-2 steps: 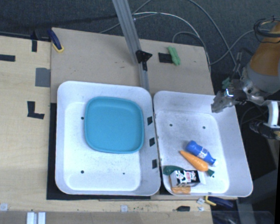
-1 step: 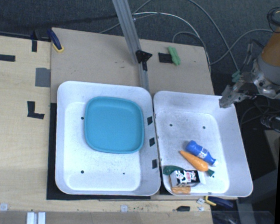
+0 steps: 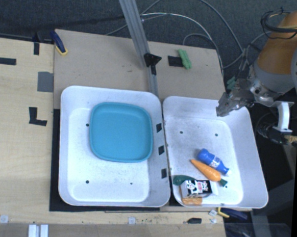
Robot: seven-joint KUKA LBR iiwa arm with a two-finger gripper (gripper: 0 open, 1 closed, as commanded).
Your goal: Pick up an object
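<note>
Arm (image 3: 276, 59): rounded, bulky casing, grey body with broad orange band (image 3: 285, 42) across upper segment. Wrist section (image 3: 263, 91) below band: lighter grey, narrower, metallic-looking flange. End effector (image 3: 226, 107): dark grey, slim, tapering to blunt tip; finer detail too blurred to make out. Thin dark cables (image 3: 271, 20) loop around top of orange segment. White bracket-like part (image 3: 282, 117) with vertical slot sits on arm's side near wrist. No legible markings or screws visible.

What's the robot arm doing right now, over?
Gripper above right white bin's far edge, nothing seen in it. Blue bottle, orange carrot lie near front, untouched. Path clear.
</note>
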